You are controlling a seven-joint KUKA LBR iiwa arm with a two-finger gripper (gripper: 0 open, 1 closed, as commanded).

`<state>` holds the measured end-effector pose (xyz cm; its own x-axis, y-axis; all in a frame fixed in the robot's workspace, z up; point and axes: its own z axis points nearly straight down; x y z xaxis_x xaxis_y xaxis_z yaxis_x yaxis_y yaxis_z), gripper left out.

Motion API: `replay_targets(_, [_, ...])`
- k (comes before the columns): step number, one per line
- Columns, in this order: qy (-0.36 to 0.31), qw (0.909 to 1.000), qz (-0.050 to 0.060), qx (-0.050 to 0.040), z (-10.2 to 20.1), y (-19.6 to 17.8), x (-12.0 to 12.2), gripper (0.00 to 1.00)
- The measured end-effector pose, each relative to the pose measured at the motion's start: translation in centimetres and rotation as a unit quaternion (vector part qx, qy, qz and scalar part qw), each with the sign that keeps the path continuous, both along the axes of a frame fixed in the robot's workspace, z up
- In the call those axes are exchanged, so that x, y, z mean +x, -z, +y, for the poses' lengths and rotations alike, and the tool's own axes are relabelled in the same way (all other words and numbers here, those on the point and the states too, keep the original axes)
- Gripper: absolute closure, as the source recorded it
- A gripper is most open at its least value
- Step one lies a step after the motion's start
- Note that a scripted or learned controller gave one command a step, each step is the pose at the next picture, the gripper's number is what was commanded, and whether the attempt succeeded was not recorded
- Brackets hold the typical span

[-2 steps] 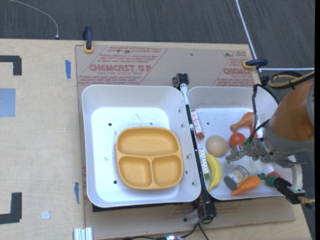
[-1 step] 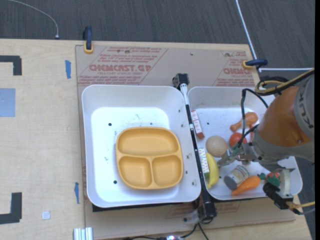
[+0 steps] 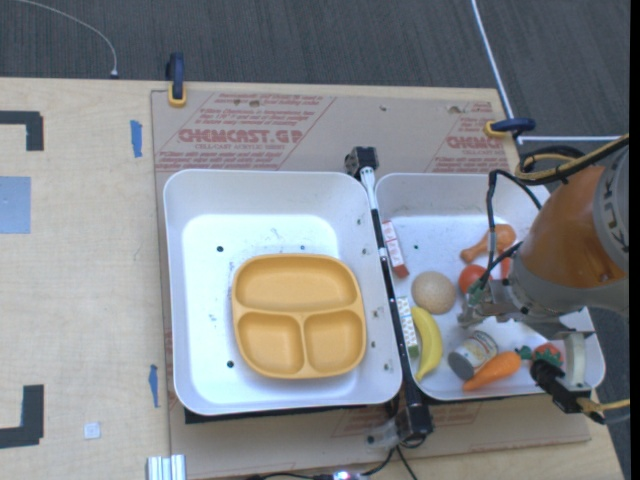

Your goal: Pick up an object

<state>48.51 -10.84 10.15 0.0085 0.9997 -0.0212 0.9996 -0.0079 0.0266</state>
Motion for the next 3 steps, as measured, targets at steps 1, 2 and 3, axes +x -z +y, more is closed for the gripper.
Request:
replay_targets(1, [0.0, 1.0, 0.0, 0.0002, 0.0, 0.0, 0.0, 0.0])
replay_targets(2, [0.0, 1.0, -0.001, -0.0004, 0.0, -1.0, 0.1, 1.0])
replay_targets(3, [-0.003, 0.9999, 0.009, 0.0104, -0.1, 1.0, -0.3, 1.0])
